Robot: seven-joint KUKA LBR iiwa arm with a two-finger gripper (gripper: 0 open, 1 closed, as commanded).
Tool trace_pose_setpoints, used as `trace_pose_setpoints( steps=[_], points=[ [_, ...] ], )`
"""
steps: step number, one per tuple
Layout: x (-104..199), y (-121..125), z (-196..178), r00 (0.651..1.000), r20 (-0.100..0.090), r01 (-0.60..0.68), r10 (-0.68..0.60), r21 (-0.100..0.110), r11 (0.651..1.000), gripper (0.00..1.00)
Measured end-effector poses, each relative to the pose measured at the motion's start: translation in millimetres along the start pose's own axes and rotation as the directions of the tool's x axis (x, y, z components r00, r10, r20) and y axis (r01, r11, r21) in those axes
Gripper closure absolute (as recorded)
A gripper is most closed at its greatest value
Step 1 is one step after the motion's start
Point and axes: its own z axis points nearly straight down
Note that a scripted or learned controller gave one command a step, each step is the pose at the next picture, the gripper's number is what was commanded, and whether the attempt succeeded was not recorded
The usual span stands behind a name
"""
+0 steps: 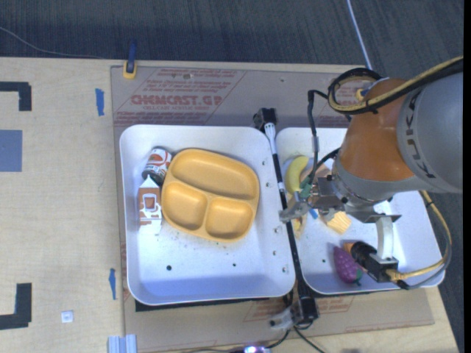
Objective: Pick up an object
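1. Nearest you in the right bin (434, 226) lies a purple grape cluster (344, 263), free of the arm. It sits beside a dark fitting and a yellow cable (419, 272); a reach there could snag the cable instead.
2. Just beyond, a pale yellow block (339, 222) pokes out from under the wrist. It is partly covered, so you may misjudge its edges and merely nudge it.
3. The gripper (309, 201) hangs low at that bin's left wall, beside the divider (283, 197). You cannot tell here whether it is spread or pressed together, and nothing visibly sits in it. Closing this near the wall risks catching the rim rather than an object.
4. The banana (296, 172) lies just behind it, touching or nearly touching the wall; its curve could let it roll out of a pinch.
5. In the left bin (206, 278), the yellow divided plate (207, 194) overlaps a small can (155, 165) and a carton (149, 204), so both look hard to grab cleanly.
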Motion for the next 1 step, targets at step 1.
trace_pose_setpoints(
  steps=[1],
  points=[
    [0.0,0.0,0.0,1.0,0.0,0.0,0.0,0.0,1.0,0.0]
  ],
)
